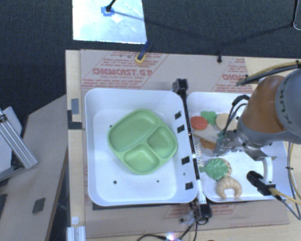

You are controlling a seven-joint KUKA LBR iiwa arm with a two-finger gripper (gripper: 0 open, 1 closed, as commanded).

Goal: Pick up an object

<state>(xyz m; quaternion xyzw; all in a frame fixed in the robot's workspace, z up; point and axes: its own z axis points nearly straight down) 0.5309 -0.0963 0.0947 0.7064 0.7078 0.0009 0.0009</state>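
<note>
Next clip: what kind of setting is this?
Likely a robotics lab bench for pick tests: two shallow white bins on masked sheet board, a grey and orange robot arm, and toy food such as a tan plastic croissant.

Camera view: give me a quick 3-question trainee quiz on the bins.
1. True or false: the green divided plate lies in the left bin.
2. Which item sits nearest the right bin's front edge? A) croissant B) red piece C) green leafy item
3. Fill in: the arm reaches over the ____ bin.

Key: 1 true; 2 A; 3 right.
</note>
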